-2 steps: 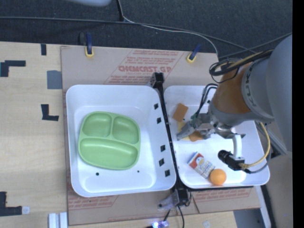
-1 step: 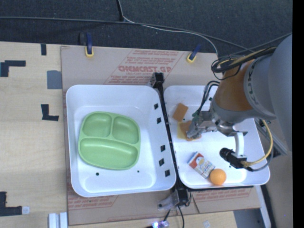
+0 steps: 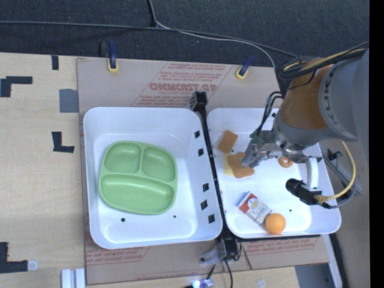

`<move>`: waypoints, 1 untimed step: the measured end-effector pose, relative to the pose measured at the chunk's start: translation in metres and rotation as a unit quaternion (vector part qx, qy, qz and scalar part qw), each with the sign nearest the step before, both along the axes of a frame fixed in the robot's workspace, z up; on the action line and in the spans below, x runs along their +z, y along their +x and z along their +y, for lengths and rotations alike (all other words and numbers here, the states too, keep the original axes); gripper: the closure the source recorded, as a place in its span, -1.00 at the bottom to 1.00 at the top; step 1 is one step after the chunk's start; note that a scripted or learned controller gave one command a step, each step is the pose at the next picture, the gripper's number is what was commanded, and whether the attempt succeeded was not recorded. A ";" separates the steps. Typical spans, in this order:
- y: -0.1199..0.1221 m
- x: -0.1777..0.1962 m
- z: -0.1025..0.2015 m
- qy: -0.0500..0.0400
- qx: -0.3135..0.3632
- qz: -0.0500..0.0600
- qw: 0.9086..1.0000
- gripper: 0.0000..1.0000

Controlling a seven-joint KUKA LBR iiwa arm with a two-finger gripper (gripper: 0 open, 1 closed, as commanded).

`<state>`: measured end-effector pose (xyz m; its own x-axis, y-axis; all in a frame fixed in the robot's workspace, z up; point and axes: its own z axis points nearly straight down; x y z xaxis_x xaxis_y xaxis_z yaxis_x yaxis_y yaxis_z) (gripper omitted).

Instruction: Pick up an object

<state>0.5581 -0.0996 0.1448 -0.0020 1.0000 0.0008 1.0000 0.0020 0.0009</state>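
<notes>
Hand (image 3: 251, 156) low over tan block (image 3: 240, 165), grip state unclear; block's long axis left-right.

Even overhead light, soft shadows (slight blur throughout).

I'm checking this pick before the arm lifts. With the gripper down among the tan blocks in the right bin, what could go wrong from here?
1. The gripper sits at the edge of the lower tan block, so it may only nudge or clip it.
2. The upper tan block lies close by and could get knocked toward the bin divider.
</notes>
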 end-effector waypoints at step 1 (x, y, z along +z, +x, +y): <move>-0.003 0.062 0.003 0.000 0.000 -0.001 1.000 1.00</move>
